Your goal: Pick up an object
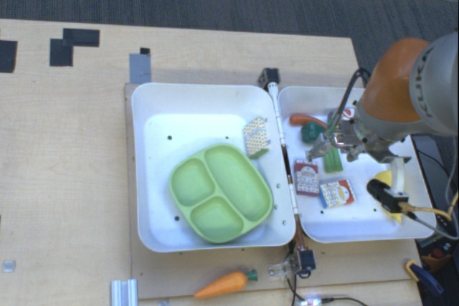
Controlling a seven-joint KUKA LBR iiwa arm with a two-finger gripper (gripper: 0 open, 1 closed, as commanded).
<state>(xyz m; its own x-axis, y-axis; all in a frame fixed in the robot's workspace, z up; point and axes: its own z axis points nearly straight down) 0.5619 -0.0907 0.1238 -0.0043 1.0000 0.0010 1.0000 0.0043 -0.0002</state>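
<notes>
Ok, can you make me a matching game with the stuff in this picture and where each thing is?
Things:
1. green divided plate
2. toy carrot
3. gripper
4. patterned packet

Places:
A. on the bench, in front of the bins
B. over the right bin
C. flat in the left bin
D. propped against the left bin's right wall

Pairs: 1-C, 2-A, 3-B, 4-D

Loose things in the right bin

Small green block upright-ish near the middle; dark green piece and orange-red strip at the far left corner; two red-edged packets flat, side by side toward the near wall.
</notes>
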